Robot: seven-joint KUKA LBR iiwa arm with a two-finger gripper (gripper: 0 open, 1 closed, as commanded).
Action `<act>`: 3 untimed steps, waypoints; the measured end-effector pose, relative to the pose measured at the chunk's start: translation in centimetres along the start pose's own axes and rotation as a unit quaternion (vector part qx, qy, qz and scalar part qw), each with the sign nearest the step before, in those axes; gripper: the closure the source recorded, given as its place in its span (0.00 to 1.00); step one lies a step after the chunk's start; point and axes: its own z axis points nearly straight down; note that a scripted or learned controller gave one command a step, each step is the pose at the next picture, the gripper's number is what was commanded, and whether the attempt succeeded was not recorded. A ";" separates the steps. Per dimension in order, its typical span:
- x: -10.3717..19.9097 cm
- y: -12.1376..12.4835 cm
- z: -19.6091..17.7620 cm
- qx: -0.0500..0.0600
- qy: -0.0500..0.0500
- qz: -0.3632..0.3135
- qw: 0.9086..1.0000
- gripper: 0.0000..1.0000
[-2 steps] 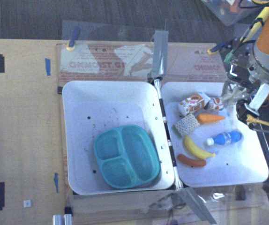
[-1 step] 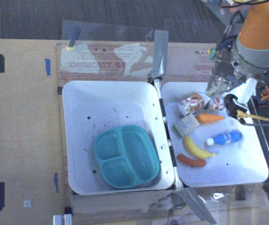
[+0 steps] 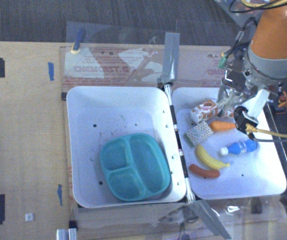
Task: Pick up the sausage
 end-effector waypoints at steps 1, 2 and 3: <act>-5.1 -4.1 -2.6 0.000 0.000 -0.004 1.000 1.00; -5.4 -6.3 -2.9 0.001 0.000 0.006 1.000 1.00; -5.7 -3.7 -0.8 0.001 0.000 0.020 1.000 1.00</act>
